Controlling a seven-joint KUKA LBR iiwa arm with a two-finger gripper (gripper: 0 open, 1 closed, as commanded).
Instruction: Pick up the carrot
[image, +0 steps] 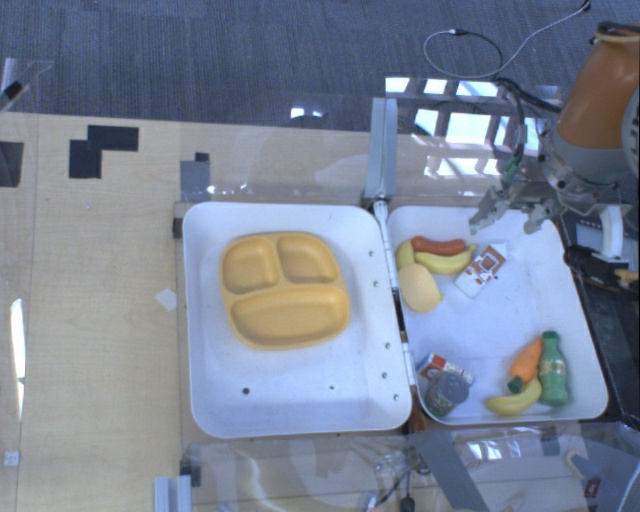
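Two shallow white bins sat side by side on the bench. The left bin (200, 300) held one thing, a yellow divided tray (285, 288) with three compartments, far to the left of the fingers.

The right bin (575, 300) held the rest. Along its left wall, left of and below the fingers, lay one pale yellow lemon-like fruit (420, 287). Just above it lay one red sausage (438, 245) touching one banana (445, 263). One small white carton with a red pattern (481, 270) lay tilted just right of that banana, the nearest thing to the fingers and just below them. At the bin's near edge stood one can (445, 392), with a red and white packet (437, 364) touching its top. Right of the can lay a second banana (515, 400), so two bananas in all. There was one carrot (525, 362), orange, tilted, its lower end against that second banana, and it lay well below the fingers, toward the near right corner. One green bottle (553, 370) lay just beside the carrot on its right.

The arm reached in from the upper right, its orange band above the grey wrist. The gripper (515, 208) hung over the far edge of the right bin, its fingers spread wide and holding nothing.
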